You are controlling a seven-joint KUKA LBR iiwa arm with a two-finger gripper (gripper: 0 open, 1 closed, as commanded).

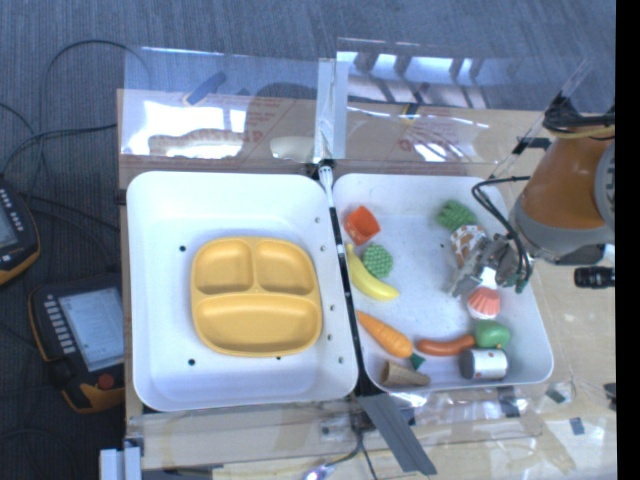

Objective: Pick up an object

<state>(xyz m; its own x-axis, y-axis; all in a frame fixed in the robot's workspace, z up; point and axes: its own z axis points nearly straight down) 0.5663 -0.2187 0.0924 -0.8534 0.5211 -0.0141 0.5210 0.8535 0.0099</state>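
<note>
The right bin (530, 358) holds several toy foods. An orange-red block (361, 223), a green ball (377, 260) and a yellow banana (368, 279) lie along its left side. A carrot (385, 335), a brown cone (403, 373), a red pepper (445, 345) and a silver can (484, 364) lie along the front. My gripper (487, 268) hangs low at the bin's right side. It is just above a red-and-white piece (484, 303) and right of a pale cupcake-like toy (466, 239). A green toy (456, 214) lies farther back.
The left bin (160, 368) bears a yellow divided plate (257, 295). A small green piece (492, 334) sits by the can. The arm's orange band (565, 183) overhangs the right bin's right rim. Clear plastic walls stand behind both bins.
</note>
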